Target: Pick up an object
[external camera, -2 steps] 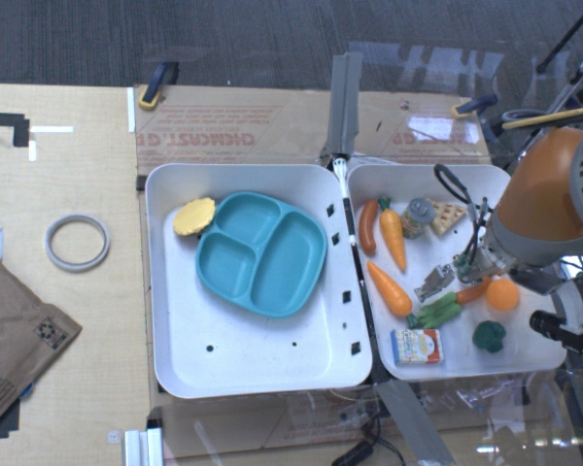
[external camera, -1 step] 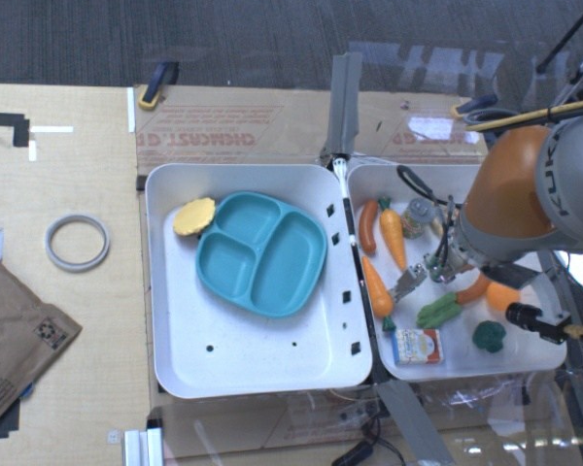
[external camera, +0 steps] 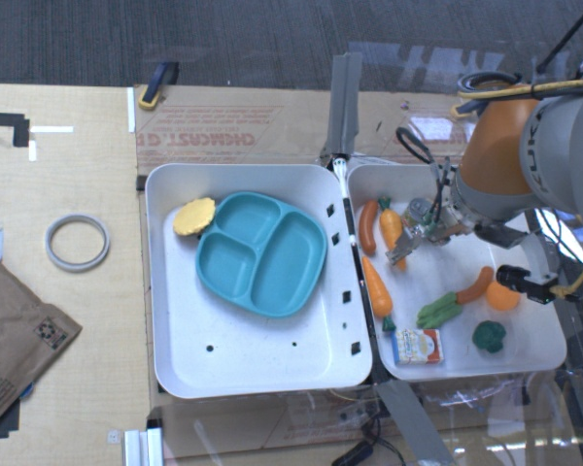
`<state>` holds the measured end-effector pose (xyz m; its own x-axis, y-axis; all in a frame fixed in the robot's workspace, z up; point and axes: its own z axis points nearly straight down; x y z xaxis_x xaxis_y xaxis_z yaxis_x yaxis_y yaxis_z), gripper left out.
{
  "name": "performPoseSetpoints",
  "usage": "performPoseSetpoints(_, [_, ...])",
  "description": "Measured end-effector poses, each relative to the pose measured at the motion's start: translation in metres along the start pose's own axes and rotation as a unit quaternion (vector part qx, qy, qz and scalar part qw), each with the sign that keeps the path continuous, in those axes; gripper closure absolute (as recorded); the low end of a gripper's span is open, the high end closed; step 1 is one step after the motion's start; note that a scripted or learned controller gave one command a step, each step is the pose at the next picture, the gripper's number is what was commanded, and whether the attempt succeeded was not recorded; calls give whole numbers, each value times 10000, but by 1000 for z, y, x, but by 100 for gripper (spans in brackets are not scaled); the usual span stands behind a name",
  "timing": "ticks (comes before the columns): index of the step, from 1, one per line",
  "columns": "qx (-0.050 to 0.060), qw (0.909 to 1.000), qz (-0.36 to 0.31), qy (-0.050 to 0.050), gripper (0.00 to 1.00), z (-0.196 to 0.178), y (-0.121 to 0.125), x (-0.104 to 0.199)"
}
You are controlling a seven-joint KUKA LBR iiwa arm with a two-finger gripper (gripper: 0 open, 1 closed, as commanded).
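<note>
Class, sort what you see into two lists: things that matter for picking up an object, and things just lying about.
Job: claw; right bin toys: hot dog, carrot, green pepper, broccoli, small box.

Lying about: tape ring, brown bag, teal plate, yellow toy.

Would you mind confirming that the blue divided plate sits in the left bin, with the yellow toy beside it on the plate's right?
Not quite: the camera view shows the yellow toy on the left of the blue divided plate, at its upper-left edge. The plate does sit in the left bin.
</note>
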<state>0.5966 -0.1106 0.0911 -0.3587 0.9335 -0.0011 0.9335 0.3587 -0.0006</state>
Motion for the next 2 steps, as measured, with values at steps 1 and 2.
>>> performPoseSetpoints(1, [6, 10000, -7, -3, 100, -8, 0, -1])
performPoseSetpoints(2, [9, 9939, 1102, -2, 100, -127, 10, 9])
